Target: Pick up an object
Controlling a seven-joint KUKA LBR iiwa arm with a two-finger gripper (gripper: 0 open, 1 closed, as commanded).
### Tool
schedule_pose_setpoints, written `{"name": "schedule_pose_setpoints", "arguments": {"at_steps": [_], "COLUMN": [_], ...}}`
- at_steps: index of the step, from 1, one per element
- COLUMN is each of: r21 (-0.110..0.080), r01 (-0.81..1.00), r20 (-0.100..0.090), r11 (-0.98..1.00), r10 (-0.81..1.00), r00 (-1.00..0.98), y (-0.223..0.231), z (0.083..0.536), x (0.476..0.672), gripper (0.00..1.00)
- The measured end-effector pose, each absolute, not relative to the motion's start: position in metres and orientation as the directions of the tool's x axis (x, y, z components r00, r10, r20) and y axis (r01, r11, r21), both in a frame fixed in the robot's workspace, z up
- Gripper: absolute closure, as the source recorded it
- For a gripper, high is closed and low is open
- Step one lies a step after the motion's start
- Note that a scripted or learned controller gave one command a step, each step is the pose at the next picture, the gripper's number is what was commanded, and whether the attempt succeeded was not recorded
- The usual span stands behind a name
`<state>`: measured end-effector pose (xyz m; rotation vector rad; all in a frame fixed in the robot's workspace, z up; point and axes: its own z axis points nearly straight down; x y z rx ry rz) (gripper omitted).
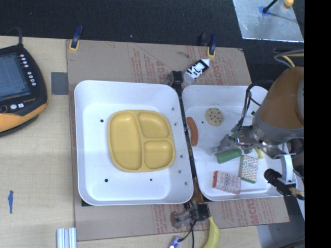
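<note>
The right bin [207,94] holds a brown sausage [193,130] by its left wall, a round cookie [214,117], a green block [228,155], a pale patterned packet [249,168] and a red-and-white packet [226,182]. My gripper [230,141] is low inside this bin, just above the green block and touching or nearly touching its upper end. The grey arm with its orange band [282,105] reaches in from the right and hides the bin's right side.
The left bin [85,138] carries a yellow divided tray [140,140]. A teach pendant [18,89] lies at the far left. A banana [211,234] lies below the bins, and a black-and-white item [196,70] sits behind them.
</note>
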<state>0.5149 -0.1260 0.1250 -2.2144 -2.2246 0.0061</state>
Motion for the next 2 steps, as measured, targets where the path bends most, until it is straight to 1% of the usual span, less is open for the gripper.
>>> {"name": "schedule_pose_setpoints", "arguments": {"at_steps": [1,2], "r21": [0.004,-0.001], "r01": [1.0,1.0], "r20": [-0.002,-0.001], "r11": [0.007,0.004], "r10": [1.0,1.0], "r00": [-0.007,-0.004], "y": [-0.092,-0.135], "z": [0.094,0.14], "x": [0.526,0.615], "gripper": [0.0,0.0]}}
